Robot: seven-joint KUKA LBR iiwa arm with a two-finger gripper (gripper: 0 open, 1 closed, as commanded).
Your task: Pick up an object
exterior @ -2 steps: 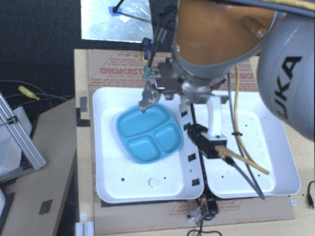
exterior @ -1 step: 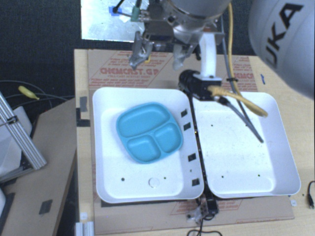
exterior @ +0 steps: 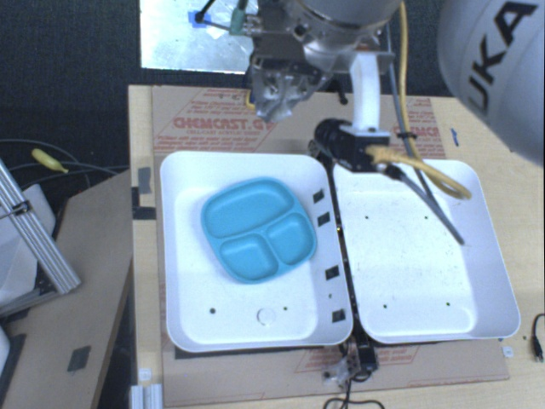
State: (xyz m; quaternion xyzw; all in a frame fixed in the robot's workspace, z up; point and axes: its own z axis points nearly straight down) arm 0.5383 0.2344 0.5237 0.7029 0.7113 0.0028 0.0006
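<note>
Grey KUKA arm (exterior: 498,49) looms nearest lens, at 1 o'clock. Below, two shallow white plastic bins on desk (exterior: 213,113). Left bin (exterior: 183,313) holds light-blue three-compartment plastic tray (exterior: 258,228), lying flat near bin centre. Right bin (exterior: 477,305) at 3 o'clock. Pincer (exterior: 274,100) hangs at 12 o'clock past left bin's far rim, well apart from tray; state of pincer: cannot tell.

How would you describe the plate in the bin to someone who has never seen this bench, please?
Two shallow white bins sit side by side; look in the left bin. Near its middle lies a light blue divided plate, rounded, with three compartments. It is the one coloured object on that bin's white floor.
</note>
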